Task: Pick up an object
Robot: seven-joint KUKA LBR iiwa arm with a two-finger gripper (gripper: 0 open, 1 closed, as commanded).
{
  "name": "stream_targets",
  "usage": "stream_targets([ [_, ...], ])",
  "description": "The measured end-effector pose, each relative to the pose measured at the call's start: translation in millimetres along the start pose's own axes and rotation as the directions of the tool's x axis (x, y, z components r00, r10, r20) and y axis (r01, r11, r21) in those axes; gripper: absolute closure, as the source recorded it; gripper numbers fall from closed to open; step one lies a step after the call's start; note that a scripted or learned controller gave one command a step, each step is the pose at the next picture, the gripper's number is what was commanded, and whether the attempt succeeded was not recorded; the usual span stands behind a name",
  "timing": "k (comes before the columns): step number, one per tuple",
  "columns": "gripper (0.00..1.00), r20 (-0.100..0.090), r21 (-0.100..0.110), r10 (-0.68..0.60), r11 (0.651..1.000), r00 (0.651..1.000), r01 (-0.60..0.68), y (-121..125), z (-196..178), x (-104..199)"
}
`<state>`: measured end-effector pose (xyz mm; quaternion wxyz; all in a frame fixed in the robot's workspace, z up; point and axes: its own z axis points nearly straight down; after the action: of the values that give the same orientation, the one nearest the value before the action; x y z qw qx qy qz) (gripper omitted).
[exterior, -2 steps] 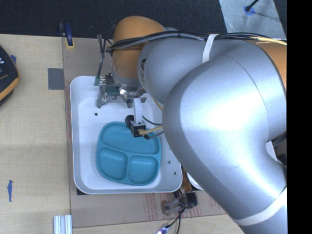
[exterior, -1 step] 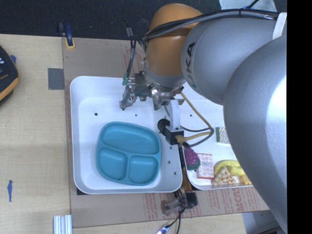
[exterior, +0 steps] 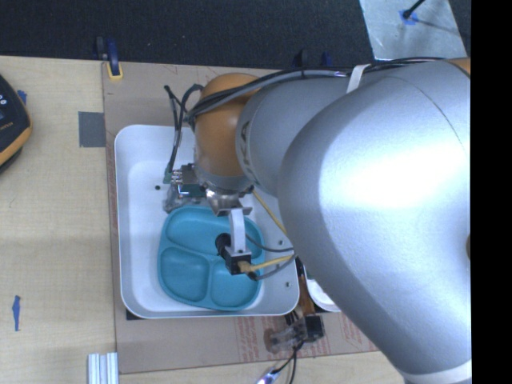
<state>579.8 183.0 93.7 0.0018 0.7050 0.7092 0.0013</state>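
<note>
Currently, in the camera view, the gripper (exterior: 188, 189) sits low inside the white bin (exterior: 120, 214), at the far rim of the blue divided plate (exterior: 188, 270) lying flat there. Whether it is open or closed cannot be told. Step in hand: likely grasp approach. Next move calls for a secure hold on the rim, then a vertical lift.

One blue divided plate (exterior: 192, 274), three compartments. Two bins: left white bin (exterior: 132, 214) and right bin (exterior: 320, 298), only a corner visible. One yellow-black device (exterior: 10, 126) and one grey tape patch (exterior: 92, 128) on the bench (exterior: 56, 238).
</note>
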Motion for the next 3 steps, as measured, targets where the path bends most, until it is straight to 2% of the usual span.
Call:
stream_targets([
  [1, 0.0, 0.0, 0.007, 0.0, 1.0, 1.0, 0.0, 27, -71, 25],
  [2, 0.0, 0.0, 0.006, -0.002, 1.0, 1.0, 0.002, 57, -272, 28],
  [3, 0.0, 0.002, 0.01, 0.001, 1.0, 1.0, -0.001, 77, -185, 2],
])
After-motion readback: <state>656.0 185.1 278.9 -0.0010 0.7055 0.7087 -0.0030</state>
